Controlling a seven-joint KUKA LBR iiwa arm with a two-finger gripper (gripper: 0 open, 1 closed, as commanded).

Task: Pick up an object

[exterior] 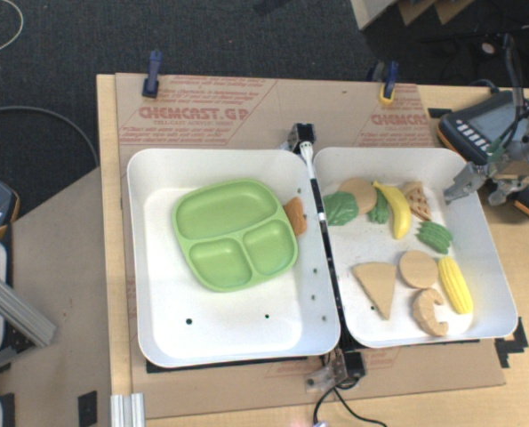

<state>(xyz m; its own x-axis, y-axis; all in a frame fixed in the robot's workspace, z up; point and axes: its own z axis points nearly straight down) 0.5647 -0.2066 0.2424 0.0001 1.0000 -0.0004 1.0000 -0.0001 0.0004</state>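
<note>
Since the hand hangs at the right bin's far right rim, its grip too blurred to judge, the nearest pick is the cracker just to its left, lying inside the bin beside the banana.

Even, soft light falls from overhead, bright enough that the two white bins glow almost without texture. Shadows are faint: a thin grey one hugs the green divided plate on its lower left, and slight ones sit under the toy foods in the right bin. A mild sheen lies on the plate's rim, with no hard glare. The dark carpet around the desk swallows detail. The picture is a little soft and grainy, softer toward the corners.
</note>
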